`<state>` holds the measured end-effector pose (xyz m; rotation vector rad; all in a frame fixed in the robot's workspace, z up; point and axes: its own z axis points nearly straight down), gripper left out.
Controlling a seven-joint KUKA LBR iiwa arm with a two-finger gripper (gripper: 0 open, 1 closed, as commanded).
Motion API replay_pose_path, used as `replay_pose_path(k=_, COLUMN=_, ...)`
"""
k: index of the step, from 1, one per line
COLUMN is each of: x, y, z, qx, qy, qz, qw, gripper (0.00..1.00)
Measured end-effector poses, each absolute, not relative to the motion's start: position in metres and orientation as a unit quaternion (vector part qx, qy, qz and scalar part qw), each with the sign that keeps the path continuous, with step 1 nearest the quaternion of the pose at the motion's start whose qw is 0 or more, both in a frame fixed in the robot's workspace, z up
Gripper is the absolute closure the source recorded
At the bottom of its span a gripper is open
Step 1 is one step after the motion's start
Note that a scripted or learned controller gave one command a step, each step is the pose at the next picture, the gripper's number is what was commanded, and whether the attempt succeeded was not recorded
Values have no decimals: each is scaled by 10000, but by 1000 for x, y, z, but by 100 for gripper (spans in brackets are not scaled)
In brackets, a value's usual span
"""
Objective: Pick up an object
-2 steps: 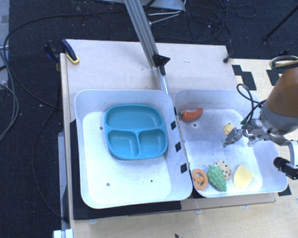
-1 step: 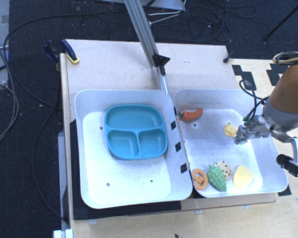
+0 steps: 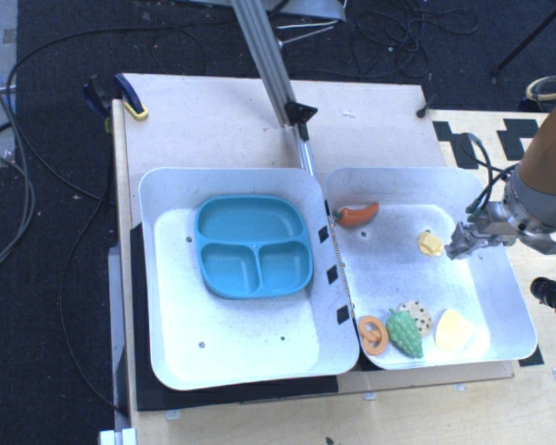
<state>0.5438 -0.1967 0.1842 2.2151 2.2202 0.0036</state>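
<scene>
The right bin (image 3: 482, 276) holds several small items. A red-orange sausage (image 3: 356, 214) lies at its far left. A small yellow piece (image 3: 431, 244) sits mid-bin. Along the near edge lie an orange pretzel (image 3: 373, 334), a green bumpy piece (image 3: 407, 334), a speckled cookie (image 3: 415, 315) and a pale yellow wedge (image 3: 452, 330). My gripper (image 3: 463, 244) hangs low at the bin's right side, just right of the small yellow piece, its tips close to it. Nothing visible sits between the tips.
The left bin (image 3: 167, 276) bears a blue divided plate (image 3: 255, 246). A slanted metal pole (image 3: 269, 54) rises from the bench between the bins at the back. Cables lie on the dark floor around the bench.
</scene>
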Motion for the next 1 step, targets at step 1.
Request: replay_pose_path(k=1, x=545, y=-200, z=227, qx=7063, qy=7079, qz=9, qw=28, gripper=100)
